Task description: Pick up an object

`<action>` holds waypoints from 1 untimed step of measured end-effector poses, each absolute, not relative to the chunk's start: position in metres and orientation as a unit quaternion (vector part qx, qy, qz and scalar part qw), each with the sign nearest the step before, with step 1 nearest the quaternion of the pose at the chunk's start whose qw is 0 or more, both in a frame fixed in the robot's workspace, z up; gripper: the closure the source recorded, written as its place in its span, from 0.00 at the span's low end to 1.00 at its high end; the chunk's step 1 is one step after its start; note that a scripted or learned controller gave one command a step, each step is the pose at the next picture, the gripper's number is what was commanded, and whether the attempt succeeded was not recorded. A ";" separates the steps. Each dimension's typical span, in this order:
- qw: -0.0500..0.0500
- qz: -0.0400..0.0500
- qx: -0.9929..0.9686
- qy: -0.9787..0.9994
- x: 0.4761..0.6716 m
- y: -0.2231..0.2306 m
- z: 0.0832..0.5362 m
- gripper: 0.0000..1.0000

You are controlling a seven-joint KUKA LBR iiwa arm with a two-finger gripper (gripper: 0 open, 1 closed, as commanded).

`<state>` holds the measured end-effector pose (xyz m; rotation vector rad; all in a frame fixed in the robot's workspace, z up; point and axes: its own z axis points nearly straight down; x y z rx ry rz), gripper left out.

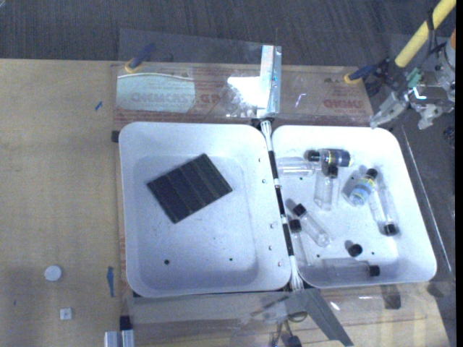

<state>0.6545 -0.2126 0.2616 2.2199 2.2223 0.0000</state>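
Observation:
The right bin (412, 194) holds several clear vials with black caps. One vial with a gold band (329, 155) lies at the back, and a blue-labelled vial (359, 189) lies near the middle. Another long vial (349, 270) rests along the front wall. In the left bin (137, 251) a dark ribbed rectangular pad (189, 187) lies tilted. My gripper (404, 113) hangs above the bench just beyond the right bin's far right corner. Its fingers stand apart, open, with nothing between them.
Clear plastic panels (195, 92) with clamps stand behind both bins. A small white disc (53, 272) and a tiny square piece (65, 313) lie on the wooden bench at the front left. A metal bracket (311, 316) sits in front of the bins.

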 end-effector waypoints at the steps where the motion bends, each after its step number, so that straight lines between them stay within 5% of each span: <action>1: 0.000 0.000 0.691 0.722 0.607 -0.223 0.164 0.00</action>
